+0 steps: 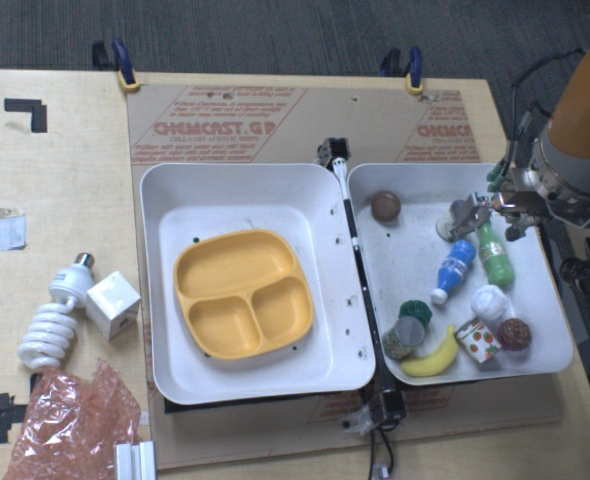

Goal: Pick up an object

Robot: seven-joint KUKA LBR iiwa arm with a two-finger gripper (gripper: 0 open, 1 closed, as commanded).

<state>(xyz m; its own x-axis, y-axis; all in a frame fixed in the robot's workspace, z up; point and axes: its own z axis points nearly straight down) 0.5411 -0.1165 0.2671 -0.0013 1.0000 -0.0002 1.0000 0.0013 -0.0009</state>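
The right bin (415, 258) holds several objects. A brown ball (385, 206) lies near its back left corner. A blue bottle (453, 268) and a green bottle (494, 258) lie in the middle. Along the front are a white ball (490, 301), a maroon ball (515, 334), a small strawberry-print box (478, 341), a banana (428, 360) and a dark green can (407, 328). My gripper (470, 214) hangs low over the back of this bin, just above the tops of the two bottles. The arm's wrist (575, 138) reaches in from the right.
The left bin (165, 268) holds a yellow divided plate (243, 293). On the bench to the left lie a spiral light bulb (55, 318), a white cube (113, 303) and a crumpled reddish plastic bag (70, 428). Clamps (125, 68) hold the board's back edge.
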